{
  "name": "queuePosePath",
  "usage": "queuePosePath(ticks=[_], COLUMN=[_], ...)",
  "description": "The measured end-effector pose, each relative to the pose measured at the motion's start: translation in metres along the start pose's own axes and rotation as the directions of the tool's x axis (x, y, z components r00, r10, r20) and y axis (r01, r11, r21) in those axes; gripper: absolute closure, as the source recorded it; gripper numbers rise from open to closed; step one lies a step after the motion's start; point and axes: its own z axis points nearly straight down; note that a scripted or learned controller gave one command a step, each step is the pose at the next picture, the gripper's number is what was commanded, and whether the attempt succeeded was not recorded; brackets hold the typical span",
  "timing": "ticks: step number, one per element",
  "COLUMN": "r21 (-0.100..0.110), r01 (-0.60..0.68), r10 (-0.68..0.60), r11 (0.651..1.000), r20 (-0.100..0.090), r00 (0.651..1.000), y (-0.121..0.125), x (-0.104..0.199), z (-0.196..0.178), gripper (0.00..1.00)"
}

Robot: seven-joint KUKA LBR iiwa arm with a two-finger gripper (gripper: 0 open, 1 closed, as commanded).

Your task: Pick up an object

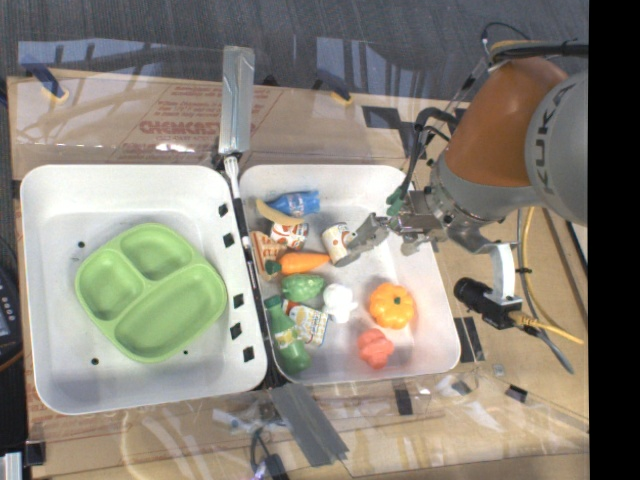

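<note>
Hovering low over right bin (425,353), hand (362,236) angled down-left toward small cup (337,242), grip state impossible to tell; toys crowded along divider, likely pushed there, carrot (303,262) just beside cup, open floor near right wall, green plate (150,290) alone in left bin (40,298).

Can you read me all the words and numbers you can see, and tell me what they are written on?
"KUKA", only partly seen, on the grey arm.
Red print on the cardboard sheet behind the bins: too blurred to read.
Labels on the blue packet, the red and white packet, the small can near the hand, and the green bottle: too small to read.
</note>
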Motion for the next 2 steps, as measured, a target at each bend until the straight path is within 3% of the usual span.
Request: queuePosePath(ticks=[1,2], r21=[0.003,-0.007], r01=[-0.009,0.037], r10=[0.009,-0.037], r11=[1.000,0.999], r20=[-0.001,0.001], r00=[1.000,0.999], y=[0.027,-0.009], x=[-0.069,-0.046], z=[0.081,0.110], gripper=[0.00,0.00])
